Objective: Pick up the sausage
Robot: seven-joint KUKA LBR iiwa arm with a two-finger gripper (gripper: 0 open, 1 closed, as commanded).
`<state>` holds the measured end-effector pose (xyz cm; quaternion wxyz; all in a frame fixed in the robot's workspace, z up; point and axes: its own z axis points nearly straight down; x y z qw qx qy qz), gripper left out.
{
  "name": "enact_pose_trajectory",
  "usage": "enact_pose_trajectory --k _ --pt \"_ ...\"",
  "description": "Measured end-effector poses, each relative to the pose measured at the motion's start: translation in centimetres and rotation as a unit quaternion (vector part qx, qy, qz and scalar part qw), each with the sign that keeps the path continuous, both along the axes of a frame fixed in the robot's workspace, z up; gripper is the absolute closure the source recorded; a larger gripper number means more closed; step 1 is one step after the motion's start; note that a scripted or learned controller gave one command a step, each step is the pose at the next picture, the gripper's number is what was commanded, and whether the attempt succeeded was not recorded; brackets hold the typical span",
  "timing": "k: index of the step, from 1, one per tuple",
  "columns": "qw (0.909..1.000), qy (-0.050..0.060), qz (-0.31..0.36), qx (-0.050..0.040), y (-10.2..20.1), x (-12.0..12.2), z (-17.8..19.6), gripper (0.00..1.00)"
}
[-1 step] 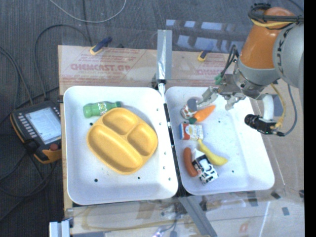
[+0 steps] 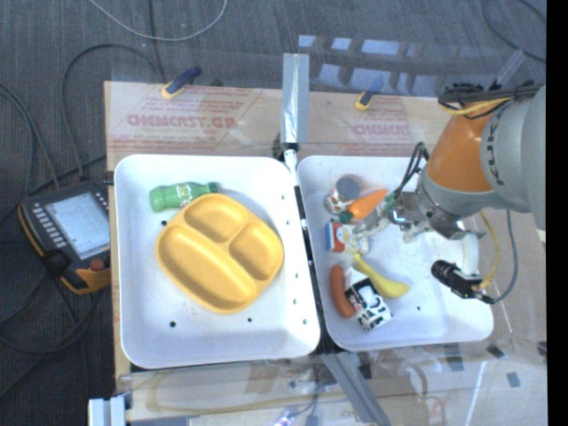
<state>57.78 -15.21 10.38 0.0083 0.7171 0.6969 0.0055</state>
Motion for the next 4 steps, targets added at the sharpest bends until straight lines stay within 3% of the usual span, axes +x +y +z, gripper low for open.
enact_pose_trajectory --k 1,2,4 --pt "0.9981 -0.003 -0.062 -0.0003 4.9 0.8 -0.7 0.0" --pt "0.9936 -0.01 -0.113 0.0023 4.7 -3.0 -0.5 0.0" --pt "0.9872 -0.004 -0.159 0.0042 5.3 -8.5 -1.0 0.0"
